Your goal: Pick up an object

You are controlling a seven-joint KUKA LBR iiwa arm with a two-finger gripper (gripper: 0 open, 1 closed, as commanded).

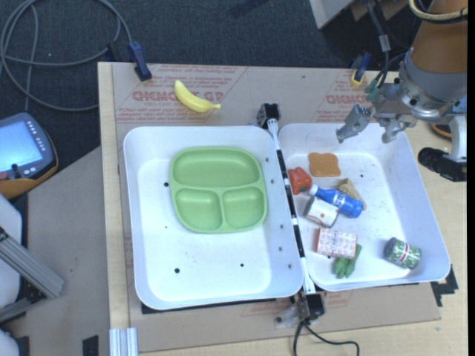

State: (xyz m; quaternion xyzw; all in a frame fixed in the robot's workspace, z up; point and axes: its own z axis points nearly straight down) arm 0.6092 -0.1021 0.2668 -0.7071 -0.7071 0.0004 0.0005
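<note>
While hovering with fingers apart and nothing between them at the upper right of the frame, the gripper (375,128) is needing a straight drop onto the nearby brown piece (323,164) (lying flat, upper part of the right bin (427,221)).

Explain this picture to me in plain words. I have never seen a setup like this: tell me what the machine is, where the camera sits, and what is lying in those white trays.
One camera looks down at a slant on a bench. The machine at the right is a grey robot arm with an orange band; its two-finger gripper hangs open above the far edge of the right white bin, holding nothing. That bin holds small items: a tan bread-like slice, a red piece, a blue and white bottle, a pink patterned box and a green and white can. The left white bin holds a green divided plate. A yellow banana lies on the cardboard behind the bins.
</note>
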